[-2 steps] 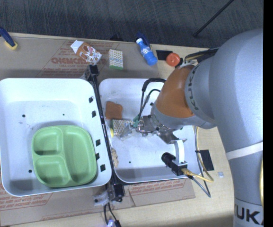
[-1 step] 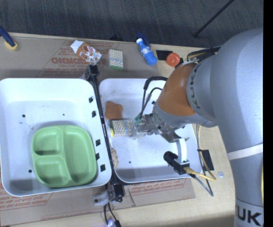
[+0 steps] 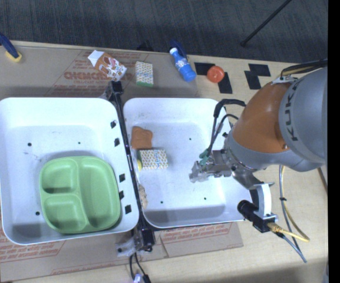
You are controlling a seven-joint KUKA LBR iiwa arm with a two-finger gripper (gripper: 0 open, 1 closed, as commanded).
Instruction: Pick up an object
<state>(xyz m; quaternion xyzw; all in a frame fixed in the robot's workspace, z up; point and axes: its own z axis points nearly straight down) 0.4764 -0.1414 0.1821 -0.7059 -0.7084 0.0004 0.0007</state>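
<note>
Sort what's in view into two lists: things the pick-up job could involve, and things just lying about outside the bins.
Part of the job:
- gripper, over the right bin
- brown piece in the right bin
- patterned block in the right bin
- green tray in the left bin

Lying about on the bench behind the bins:
- blue bottle
- orange ball
- second patterned block
- wrapped packet

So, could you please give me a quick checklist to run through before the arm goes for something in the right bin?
1. Targets in the right bin: ok, an orange-brown piece and a patterned block lie near its left wall.
2. Gripper over the right bin: ok, right of the block.
3. Gripper above a target: not ok, bare floor beneath.
4. Finger opening: cannot tell.
5. Targets apart: cannot tell, they lie very close.
6. Green tray out of the way: ok, in the left bin.
</note>
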